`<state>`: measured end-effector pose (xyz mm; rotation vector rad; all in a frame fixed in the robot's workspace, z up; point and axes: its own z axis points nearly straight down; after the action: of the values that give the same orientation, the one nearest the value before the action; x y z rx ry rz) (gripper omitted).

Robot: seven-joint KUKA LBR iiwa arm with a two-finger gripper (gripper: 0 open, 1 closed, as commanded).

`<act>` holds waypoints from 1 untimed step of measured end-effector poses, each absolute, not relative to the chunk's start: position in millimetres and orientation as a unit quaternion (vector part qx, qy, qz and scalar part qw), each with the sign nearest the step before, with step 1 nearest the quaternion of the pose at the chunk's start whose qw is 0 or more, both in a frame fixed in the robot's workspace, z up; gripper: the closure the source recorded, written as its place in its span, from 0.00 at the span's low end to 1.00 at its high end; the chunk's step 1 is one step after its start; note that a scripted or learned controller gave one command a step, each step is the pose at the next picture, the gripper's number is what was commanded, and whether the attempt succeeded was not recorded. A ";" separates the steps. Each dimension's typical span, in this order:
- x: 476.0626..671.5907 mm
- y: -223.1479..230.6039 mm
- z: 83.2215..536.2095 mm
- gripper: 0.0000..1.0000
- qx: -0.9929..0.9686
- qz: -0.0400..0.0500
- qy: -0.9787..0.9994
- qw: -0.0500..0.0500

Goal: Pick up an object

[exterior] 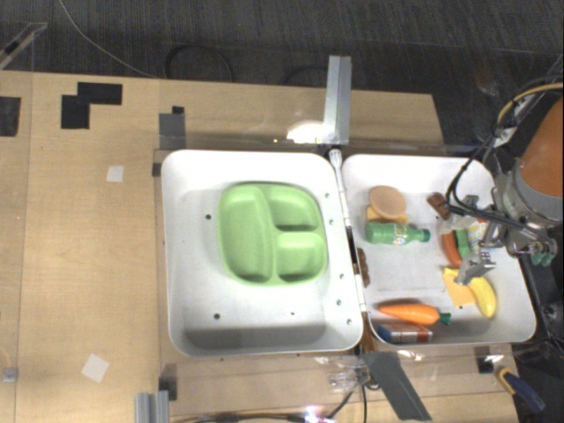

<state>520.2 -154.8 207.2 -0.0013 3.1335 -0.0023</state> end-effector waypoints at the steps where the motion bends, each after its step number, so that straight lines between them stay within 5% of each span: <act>1: 519.0 -178.2 96.3 0.00 0.011 -0.001 1.000 0.005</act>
<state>519.0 -178.2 96.3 0.0352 3.1315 -0.0030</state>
